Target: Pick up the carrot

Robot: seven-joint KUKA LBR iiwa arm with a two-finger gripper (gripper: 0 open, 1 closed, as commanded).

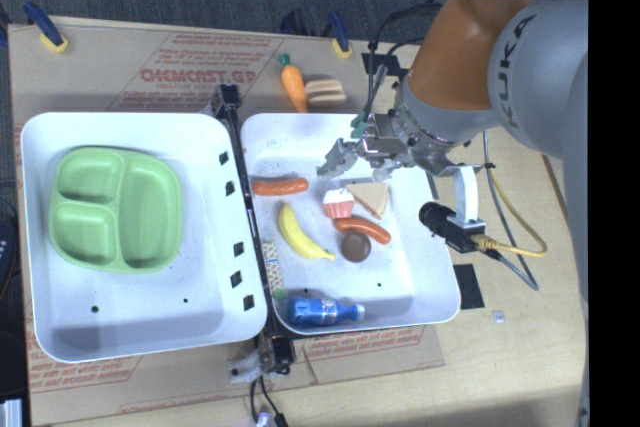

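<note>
Camera view: carrot lies on desk outside right bin, just beside sandwich. Gripper hovers over right bin; fingers' state cannot tell. "KUKA" on arm; "CHEMCAST GP" printed on desk sheet.
</note>
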